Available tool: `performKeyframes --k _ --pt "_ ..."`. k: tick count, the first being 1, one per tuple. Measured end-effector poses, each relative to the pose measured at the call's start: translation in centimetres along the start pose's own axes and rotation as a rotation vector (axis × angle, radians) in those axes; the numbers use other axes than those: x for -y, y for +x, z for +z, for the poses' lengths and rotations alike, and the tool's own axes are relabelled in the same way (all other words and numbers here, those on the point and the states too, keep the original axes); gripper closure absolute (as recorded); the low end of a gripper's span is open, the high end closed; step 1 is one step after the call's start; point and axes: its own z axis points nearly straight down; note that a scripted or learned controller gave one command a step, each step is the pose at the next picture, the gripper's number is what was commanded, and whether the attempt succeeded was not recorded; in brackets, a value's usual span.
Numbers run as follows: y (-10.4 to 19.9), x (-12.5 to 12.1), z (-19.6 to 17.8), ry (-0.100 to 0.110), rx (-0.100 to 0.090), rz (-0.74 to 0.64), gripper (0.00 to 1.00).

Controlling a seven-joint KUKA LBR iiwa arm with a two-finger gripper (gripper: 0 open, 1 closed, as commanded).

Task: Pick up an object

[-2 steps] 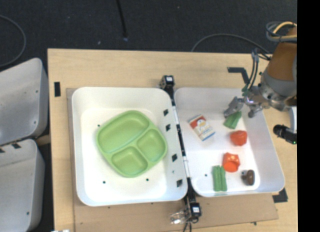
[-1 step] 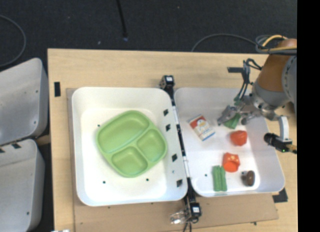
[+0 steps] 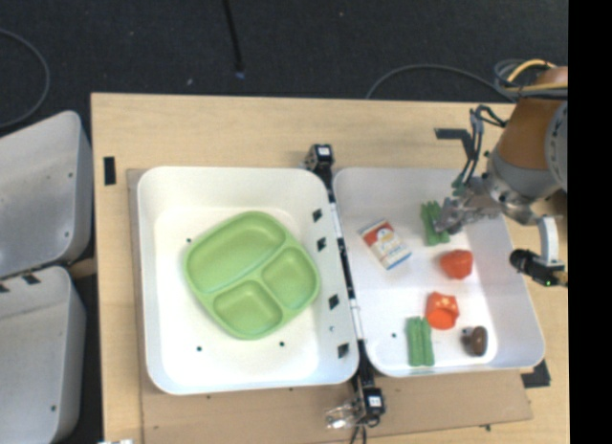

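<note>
Blocky green piece (image 3: 433,222) in the right bin's (image 3: 507,342) upper part, touching the gripper (image 3: 451,214); jaw state unclear.

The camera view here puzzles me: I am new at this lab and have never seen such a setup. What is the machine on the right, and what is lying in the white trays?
One camera looks down at a slant on a wooden bench with two shallow white bins side by side. The grey and orange thing coming in from the right is a robot arm; its job is to pick something up. Its hand is low in the right bin, right at a small green block; whether it grips the block is too small to tell. That bin also has a small white carton, two red-orange toys, a green stick and a brown lump. The left bin has a green divided plate.
</note>
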Motion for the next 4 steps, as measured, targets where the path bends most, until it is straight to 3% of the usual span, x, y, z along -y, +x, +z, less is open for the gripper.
performKeyframes --k 2,3,4 --pt "0.4 0.7 -9.3 0.000 -0.003 0.001 1.00" --pt "0.3 0.6 -12.1 0.001 -0.003 -0.001 1.00" --pt "5.5 1.5 -13.2 0.005 -0.005 0.000 1.00"
